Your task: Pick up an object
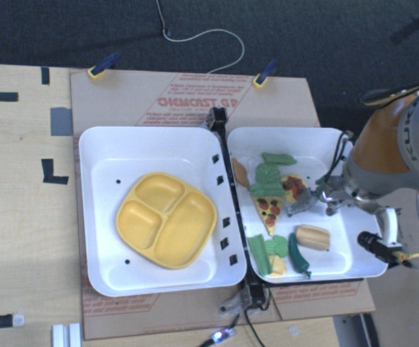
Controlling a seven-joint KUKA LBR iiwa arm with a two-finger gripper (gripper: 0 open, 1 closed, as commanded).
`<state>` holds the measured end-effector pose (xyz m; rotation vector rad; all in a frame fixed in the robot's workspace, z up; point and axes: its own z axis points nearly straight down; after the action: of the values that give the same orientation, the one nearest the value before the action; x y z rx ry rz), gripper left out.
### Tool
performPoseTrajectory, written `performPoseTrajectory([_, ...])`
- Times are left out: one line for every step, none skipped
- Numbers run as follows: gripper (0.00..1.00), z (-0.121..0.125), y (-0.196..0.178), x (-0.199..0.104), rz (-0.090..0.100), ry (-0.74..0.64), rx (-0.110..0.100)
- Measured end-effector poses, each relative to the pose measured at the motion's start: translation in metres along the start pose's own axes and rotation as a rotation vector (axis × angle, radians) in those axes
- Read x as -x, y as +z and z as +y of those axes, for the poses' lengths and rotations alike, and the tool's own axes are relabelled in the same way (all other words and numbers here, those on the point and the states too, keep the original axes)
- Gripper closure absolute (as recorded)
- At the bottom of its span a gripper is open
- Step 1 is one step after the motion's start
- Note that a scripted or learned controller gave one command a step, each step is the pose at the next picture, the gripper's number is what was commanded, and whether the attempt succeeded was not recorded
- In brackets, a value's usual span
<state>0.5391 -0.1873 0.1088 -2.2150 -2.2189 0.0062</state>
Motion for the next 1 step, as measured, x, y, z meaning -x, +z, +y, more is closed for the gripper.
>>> performPoseTrajectory([0.0, 0.0003, 0.0252, -0.0009, -0.003, 0.0, 0.006])
